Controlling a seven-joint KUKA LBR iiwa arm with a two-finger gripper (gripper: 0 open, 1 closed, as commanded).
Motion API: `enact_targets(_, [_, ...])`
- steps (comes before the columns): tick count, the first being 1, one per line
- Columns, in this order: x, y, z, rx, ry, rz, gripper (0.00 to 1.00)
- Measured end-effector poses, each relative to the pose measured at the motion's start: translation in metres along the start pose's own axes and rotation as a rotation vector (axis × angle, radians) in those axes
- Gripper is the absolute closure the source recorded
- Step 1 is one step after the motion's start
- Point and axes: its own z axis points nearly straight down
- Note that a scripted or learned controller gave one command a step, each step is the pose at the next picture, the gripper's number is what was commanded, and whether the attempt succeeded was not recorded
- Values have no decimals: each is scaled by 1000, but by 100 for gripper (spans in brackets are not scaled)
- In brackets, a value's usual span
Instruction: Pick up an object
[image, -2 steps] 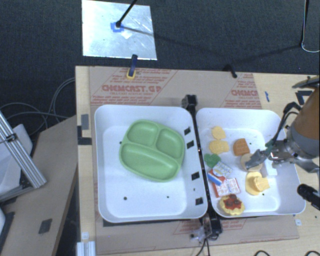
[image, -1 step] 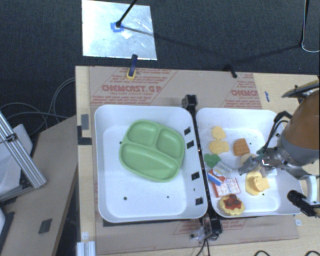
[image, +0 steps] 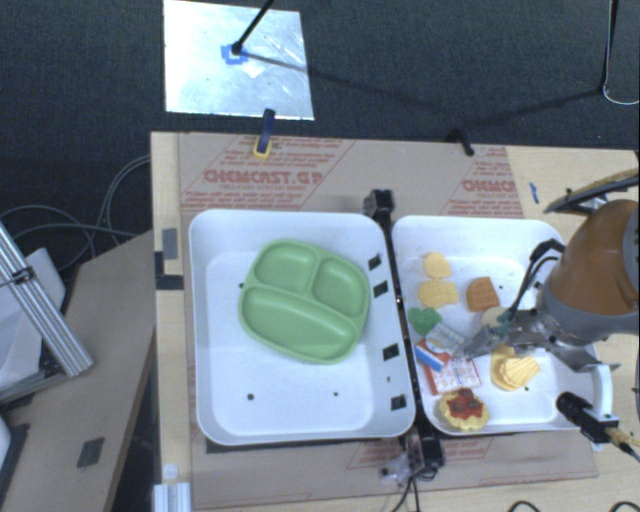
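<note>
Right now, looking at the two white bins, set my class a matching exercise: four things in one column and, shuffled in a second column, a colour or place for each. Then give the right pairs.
Things:
1. divided plate
2. toast-like piece
3. small pizza-like piece
4. leafy piece

Colour or place:
A. green, beside the divider in the right bin
B. brown, right bin, next to two yellow rounds
C. pale green, lying alone in the left bin
D. red on yellow, near the right bin's front edge

Pairs: 1-C, 2-B, 3-D, 4-A
</note>
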Motion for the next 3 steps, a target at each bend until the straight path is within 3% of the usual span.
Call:
enact_targets(1, [0,3,21,-7,1,0,0])
enact_targets(2, [1,5,9,-15,1,-1,100])
enact_targets(3, [3,1,-53,-9,-3,-3,100])
